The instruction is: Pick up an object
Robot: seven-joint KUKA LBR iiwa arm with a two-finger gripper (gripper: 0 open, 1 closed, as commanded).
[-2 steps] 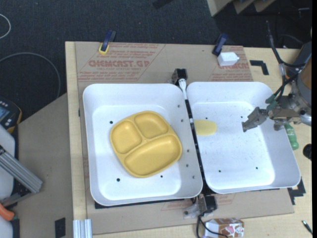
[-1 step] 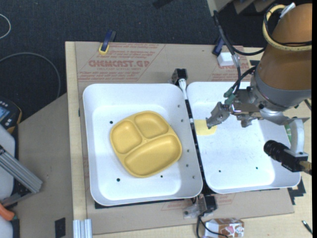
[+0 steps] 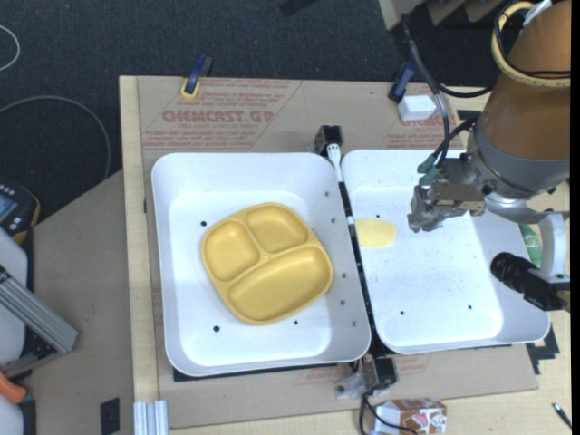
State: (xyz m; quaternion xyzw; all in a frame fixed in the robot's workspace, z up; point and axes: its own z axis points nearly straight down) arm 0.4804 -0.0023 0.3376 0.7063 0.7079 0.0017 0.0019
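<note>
A single fixed camera looks down at a slant from above the bench (image 3: 272,107), near enough for the two white bins (image 3: 172,243) to sit side by side across mid-frame. The bench's far edge lies toward the top, dark floor (image 3: 72,43) beyond it; the arm (image 3: 535,89) enters from the right.
</note>
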